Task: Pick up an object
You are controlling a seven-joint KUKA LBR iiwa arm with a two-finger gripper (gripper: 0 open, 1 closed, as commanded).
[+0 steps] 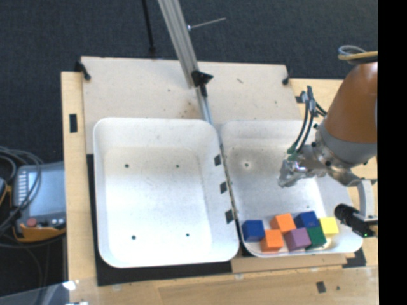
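Observation:
Several small coloured blocks lie clustered along the near edge of the right bin (254, 145): a blue block (253, 229), two orange blocks (284, 222) (273, 239), a purple block (297, 238), a second blue block (308, 219), a green block (317, 236) and a yellow block (329, 225). My gripper (289, 173) hangs over the right bin's middle right, above and behind the blocks. No block is seen between its fingers.
The left bin (159, 132) sits beside the right one, with a dividing rim between them. A slanted aluminium post (181, 40) rises behind the bins. The wooden bench edge (73, 170) runs along the left.

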